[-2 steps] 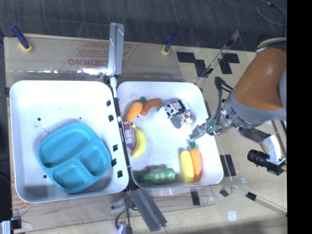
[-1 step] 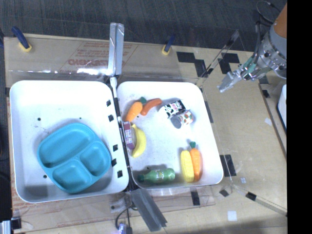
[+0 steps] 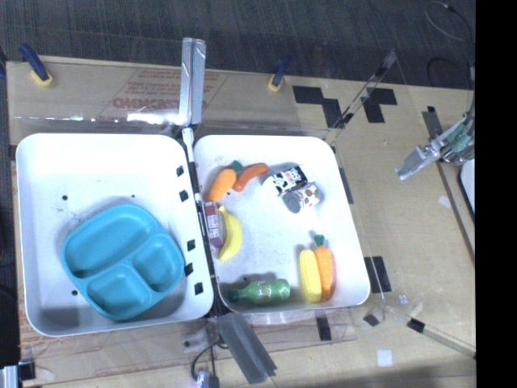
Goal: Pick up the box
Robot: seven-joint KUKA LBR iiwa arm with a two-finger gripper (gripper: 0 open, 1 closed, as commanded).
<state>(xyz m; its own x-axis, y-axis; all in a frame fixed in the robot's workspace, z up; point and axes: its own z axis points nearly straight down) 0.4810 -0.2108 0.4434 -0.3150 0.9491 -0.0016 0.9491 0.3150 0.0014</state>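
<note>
Small, black-and-white patterned box (image 3: 287, 178) lies in right bin (image 3: 343, 217); gripper (image 3: 412, 164) state unclear.

One camera sits above the bench (image 3: 404, 241) and looks down at a slant, far enough off to take in both bins whole. The left bin (image 3: 32, 217) fills the left half of the frame and the right bin (image 3: 343, 217) lies near the middle, their shared wall running almost straight up the frame. The bench's far edge lies near the top of the frame, with dark floor (image 3: 242, 10) beyond it; its near edge falls at the bottom of the frame. Bare bench reaches right of the bins.
</note>
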